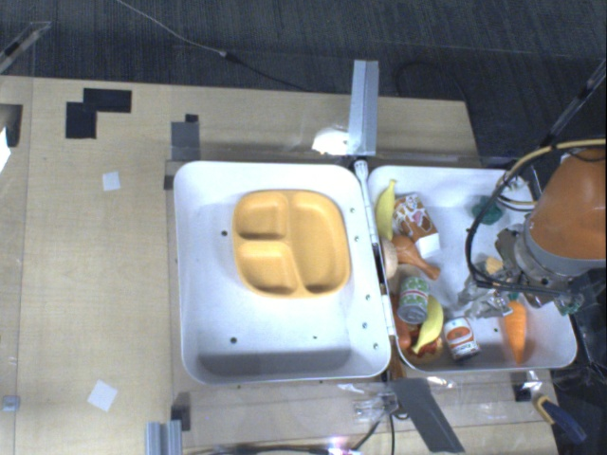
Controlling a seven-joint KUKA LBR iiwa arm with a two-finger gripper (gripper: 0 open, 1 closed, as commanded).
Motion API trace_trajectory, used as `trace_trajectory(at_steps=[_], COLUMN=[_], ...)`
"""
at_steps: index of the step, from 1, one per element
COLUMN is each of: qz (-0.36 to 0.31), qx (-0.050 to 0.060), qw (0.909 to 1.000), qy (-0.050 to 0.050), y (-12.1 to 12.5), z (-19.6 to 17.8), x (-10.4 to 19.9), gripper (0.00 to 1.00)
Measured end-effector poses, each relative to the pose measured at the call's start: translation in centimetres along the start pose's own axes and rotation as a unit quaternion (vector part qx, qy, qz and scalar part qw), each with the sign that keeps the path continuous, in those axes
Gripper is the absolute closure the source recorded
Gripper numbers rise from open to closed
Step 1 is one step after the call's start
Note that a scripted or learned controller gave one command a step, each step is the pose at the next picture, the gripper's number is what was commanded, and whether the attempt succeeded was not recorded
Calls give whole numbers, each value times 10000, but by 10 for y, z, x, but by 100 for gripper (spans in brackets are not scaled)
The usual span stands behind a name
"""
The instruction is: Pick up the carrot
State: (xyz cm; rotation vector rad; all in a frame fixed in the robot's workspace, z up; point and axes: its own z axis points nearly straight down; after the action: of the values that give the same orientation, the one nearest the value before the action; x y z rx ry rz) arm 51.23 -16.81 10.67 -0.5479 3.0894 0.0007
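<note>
As viewed from above, found two white bins side by side on the bench. In left bin [194, 282]: one yellow divided plate [289, 243], lying flat near the middle. In right bin [446, 192]: clutter packed along the left wall, namely a banana [386, 211] at the top, a patterned packet [414, 216] just beside it, a green-topped can [413, 300] lower down, a second banana [432, 322] slanting beneath that can, and a small red-and-white can [462, 339] near the front wall. Located the carrot [513, 335] in the lower right part of the right bin, lying lengthwise, near the front wall and well apart from the left-wall clutter. Arm [569, 211] entering from the right, orange band over the right bin's far side, with cables looped above it. Gripper [488, 301] low over the right bin, just beside the carrot's upper end and to its left, between the carrot and the small can. Cannot tell whether spread or closed: tip lost among metal parts and cables. Nothing seen held. Carrot resting on the bin floor.
</note>
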Motion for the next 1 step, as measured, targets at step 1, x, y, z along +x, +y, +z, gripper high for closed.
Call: trace_trajectory(at_steps=[1], qz=[-367], qx=[57], qw=[9993], qy=[-50], y=[-12], z=[-108], x=[19], gripper=[100])
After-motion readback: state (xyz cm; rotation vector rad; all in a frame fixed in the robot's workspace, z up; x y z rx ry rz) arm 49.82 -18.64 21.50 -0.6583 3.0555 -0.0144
